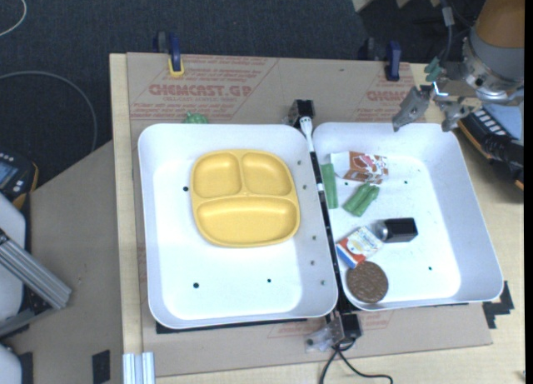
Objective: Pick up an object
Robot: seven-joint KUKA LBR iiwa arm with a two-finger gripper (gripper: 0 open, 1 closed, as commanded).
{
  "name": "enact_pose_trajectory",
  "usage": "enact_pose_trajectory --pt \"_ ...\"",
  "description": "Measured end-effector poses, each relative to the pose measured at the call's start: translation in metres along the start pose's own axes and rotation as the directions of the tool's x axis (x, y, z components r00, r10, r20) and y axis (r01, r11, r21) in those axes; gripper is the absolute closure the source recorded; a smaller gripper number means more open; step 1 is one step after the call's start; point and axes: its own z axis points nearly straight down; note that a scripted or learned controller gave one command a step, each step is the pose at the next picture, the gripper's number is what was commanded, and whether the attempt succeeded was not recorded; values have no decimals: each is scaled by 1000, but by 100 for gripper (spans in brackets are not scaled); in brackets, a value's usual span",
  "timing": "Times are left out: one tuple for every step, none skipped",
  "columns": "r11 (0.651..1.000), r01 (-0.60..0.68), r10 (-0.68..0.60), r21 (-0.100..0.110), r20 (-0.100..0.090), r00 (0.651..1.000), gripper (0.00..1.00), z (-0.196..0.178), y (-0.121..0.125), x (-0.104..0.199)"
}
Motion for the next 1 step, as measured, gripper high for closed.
enact_pose_trajectory --pt "1000 -3 3 -23 9 1000 0 -174 -9 -40"
